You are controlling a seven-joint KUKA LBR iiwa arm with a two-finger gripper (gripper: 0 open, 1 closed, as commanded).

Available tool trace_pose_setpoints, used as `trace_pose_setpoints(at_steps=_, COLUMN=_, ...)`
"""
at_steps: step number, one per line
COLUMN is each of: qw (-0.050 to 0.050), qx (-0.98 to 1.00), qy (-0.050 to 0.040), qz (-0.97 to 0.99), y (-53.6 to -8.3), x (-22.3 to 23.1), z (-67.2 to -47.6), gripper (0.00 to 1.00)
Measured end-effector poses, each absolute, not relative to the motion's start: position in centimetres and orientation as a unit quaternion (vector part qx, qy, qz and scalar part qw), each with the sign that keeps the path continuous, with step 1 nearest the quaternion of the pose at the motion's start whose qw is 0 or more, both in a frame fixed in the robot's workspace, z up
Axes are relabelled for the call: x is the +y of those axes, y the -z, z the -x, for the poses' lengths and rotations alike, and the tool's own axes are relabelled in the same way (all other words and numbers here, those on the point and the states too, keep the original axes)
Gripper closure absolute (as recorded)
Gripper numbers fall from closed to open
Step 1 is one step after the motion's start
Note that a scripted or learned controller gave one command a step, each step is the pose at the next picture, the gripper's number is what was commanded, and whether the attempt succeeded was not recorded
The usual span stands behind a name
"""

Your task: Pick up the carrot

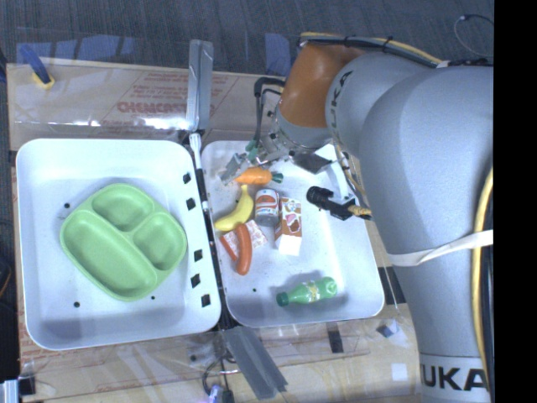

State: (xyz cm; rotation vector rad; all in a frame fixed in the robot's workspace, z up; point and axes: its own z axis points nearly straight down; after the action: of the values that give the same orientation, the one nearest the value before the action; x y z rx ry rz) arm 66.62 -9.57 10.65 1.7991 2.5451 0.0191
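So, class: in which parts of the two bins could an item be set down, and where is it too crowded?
Free: the left bin floor around the green tray, and the right bin's near-left corner beside the green bottle. Crowded: the right bin's middle, where carrot, banana, can and carton cluster under the gripper.

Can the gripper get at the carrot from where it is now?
Probably yes: the gripper is right over the carrot at the right bin's far end, with nothing lying on top; the banana sits just below it.

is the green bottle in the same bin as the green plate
No, the green bottle lies in the right bin, while the green plate sits in the left bin.
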Motion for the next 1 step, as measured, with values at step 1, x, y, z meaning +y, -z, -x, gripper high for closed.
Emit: trace_pose_setpoints(at_steps=1, qw=-0.002, qx=0.818, qy=0.0026, qz=-0.575, y=-10.01, x=-9.56, z=-65.73, gripper=1.00)
